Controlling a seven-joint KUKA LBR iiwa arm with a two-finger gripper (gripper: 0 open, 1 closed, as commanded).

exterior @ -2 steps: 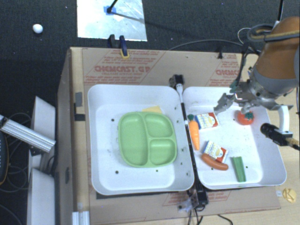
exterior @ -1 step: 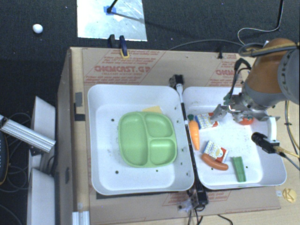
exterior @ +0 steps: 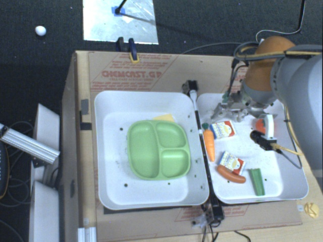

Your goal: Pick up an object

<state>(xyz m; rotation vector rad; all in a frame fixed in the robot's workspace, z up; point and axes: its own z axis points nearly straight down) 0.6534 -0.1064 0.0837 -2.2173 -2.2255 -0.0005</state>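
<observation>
Pincer (exterior: 233,109), mine, sits low over the far part of the right bin (exterior: 288,181); I cannot tell whether it is open, closed, or holding anything. Left bin (exterior: 108,185): green divided plate (exterior: 159,150), with a yellow piece (exterior: 164,118) behind it. Right bin: carrot (exterior: 209,144) by the left wall, upper carton (exterior: 223,129) just beside my pincer, lower carton (exterior: 231,162), sausage (exterior: 231,175), green block (exterior: 257,181).
</observation>
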